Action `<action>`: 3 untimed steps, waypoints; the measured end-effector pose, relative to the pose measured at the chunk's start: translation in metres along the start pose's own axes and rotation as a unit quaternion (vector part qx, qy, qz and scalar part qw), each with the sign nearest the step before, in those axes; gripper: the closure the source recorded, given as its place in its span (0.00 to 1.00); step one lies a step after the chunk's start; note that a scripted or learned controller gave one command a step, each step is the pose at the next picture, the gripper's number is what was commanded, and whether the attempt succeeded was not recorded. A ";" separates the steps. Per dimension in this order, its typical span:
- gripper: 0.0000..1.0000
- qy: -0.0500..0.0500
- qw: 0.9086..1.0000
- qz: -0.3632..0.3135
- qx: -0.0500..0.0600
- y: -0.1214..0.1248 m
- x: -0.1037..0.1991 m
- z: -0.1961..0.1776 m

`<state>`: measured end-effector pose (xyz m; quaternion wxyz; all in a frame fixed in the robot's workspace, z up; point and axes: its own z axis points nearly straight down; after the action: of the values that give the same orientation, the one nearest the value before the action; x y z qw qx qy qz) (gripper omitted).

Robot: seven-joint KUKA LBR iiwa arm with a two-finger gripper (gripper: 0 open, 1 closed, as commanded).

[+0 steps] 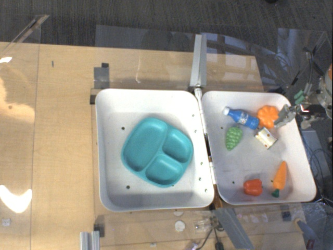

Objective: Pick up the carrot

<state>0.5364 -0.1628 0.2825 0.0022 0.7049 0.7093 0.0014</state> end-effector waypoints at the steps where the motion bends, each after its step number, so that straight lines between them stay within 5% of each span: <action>1: 0.00 0.000 0.999 -0.033 0.000 0.045 -0.038 0.084; 2: 0.00 -0.001 0.991 -0.137 -0.001 0.117 -0.041 0.152; 3: 0.00 0.001 0.993 -0.115 -0.001 0.119 -0.040 0.195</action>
<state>0.6564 -0.2018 0.0880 0.0027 0.6189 0.7855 0.0024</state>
